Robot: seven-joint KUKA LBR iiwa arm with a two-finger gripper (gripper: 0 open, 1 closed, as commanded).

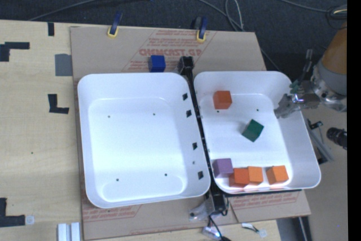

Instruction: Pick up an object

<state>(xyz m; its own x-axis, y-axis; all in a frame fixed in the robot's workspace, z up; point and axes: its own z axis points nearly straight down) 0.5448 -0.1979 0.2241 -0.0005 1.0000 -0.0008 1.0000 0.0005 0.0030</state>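
Objects for picking lie in the right white plastic bin [293, 121]: a small orange cube [222, 99] toward the far left part of its floor, a dark green cube [252, 130] tilted near the middle, and a row along the near wall made up of a pale purple cube [222, 166], two orange blocks [247, 175] touching each other, and a brownish-orange block [277, 174] just right of them. My pincer [289, 103] hangs over the right rim of this bin, well apart from every cube, with nothing between its tips; I cannot tell whether it is apart or together, since the metal parts blur into each other there. My grey arm with its orange band [338, 56] comes in from the right edge. The left white plastic bin [135, 84] sits beside the first, joined by a black hinge strip [194, 121]. Both rest on a brown cardboard sheet [169, 48], where a small blue cube [157, 62] lies just beyond the left bin's far rim.
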